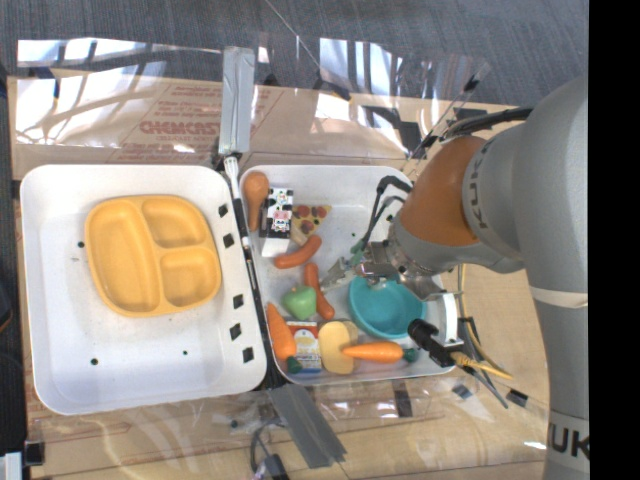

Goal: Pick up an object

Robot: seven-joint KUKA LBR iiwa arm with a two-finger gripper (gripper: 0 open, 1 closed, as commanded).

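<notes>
Left bin (40, 298): a yellow divided plate (150, 251), nothing else. Right bin (330, 173), left to right: brown piece at the back edge, sausage (298, 253), green pepper (300, 302), carrots (372, 351) along the front edge, teal bowl (385, 308) near the right edge. Gripper (372, 265) low over the bowl's rim; whether the fingers are released or clenched, cannot tell. Step, by my reading: closing in on a target, likely the bowl. Next: settle lower, close on the rim, lift clear.
</notes>
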